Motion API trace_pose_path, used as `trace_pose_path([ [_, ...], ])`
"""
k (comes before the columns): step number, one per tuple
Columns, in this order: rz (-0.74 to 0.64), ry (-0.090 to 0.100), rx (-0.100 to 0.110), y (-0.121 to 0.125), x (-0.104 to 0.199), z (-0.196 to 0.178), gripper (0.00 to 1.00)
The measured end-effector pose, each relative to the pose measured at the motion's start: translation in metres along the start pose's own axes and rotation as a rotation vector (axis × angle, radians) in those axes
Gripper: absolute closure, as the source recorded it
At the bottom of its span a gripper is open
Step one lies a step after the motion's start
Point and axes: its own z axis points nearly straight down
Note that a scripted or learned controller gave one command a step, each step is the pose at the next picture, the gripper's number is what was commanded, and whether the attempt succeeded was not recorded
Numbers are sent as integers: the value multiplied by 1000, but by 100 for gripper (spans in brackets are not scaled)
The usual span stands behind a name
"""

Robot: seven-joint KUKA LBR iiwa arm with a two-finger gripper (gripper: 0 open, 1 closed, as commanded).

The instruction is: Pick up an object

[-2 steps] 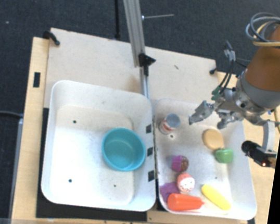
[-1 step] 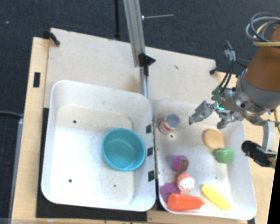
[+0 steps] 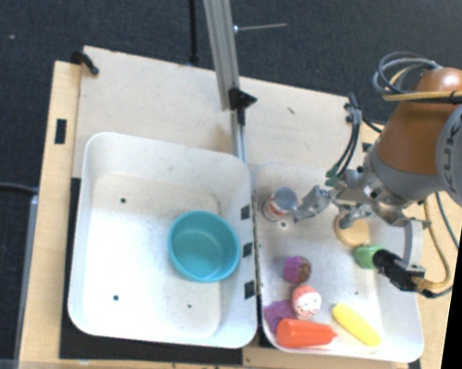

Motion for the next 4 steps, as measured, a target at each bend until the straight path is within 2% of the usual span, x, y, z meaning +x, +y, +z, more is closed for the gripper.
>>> trace_pose_path([
  [2,1,-1,-1,5,-20,98,0],
  [3,7,1,-8,7,-20,84,100],
  [4,3,0,-13,2,-21,22,100],
])
